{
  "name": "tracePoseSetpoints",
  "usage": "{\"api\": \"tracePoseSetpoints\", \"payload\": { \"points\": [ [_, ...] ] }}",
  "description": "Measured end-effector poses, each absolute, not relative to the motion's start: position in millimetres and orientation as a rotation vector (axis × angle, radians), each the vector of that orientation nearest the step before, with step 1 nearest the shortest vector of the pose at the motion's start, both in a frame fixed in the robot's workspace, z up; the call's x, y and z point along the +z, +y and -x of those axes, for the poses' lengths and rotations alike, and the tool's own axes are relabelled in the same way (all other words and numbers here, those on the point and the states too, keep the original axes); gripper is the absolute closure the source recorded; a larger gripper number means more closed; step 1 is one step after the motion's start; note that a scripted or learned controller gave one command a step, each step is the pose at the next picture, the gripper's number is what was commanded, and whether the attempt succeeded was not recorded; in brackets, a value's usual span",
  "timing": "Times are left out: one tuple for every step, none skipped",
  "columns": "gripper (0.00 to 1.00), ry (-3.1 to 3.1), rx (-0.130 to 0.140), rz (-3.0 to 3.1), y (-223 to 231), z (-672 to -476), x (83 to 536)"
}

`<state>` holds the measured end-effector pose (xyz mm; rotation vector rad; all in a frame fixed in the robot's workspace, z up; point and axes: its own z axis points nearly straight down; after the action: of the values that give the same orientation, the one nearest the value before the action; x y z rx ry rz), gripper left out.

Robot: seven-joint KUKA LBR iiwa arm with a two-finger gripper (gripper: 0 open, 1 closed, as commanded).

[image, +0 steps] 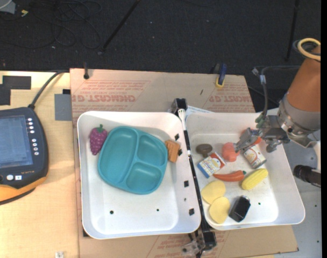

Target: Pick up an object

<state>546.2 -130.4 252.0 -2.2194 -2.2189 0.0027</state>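
My gripper (250, 140) hangs low over the upper right part of the right bin (292, 211), on the grey arm with the orange band that comes in from the right. Just below it stand a small white can (254, 156) and a red-orange piece (229, 151). The same bin holds a brown round thing (204, 149), a white and blue box (210, 164), a red chili (229, 175), a yellow corn cob (254, 179), two pale yellow pieces (213, 191) and a black object (239, 208). I see nothing held in the gripper.
The left bin (99, 219) holds a teal divided plate (133, 159), purple grapes (97, 138) and an orange-brown block (173, 151). A control pendant (13, 144) lies at the far left. Cardboard (131, 93) underlies both bins, with a blue clip (221, 75) at its back edge.
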Motion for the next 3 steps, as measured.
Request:
{"api": "tracePoseSetpoints", "payload": {
  "points": [
    [0.0,-2.213,0.01,2.215,-126.6,-543.8,97.2],
    [0.0,-2.228,-0.007,2.218,-153.6,-607.0,91.6],
    [0.0,-2.225,-0.003,2.218,-160.6,-646.7,92.1]
  ]
}}
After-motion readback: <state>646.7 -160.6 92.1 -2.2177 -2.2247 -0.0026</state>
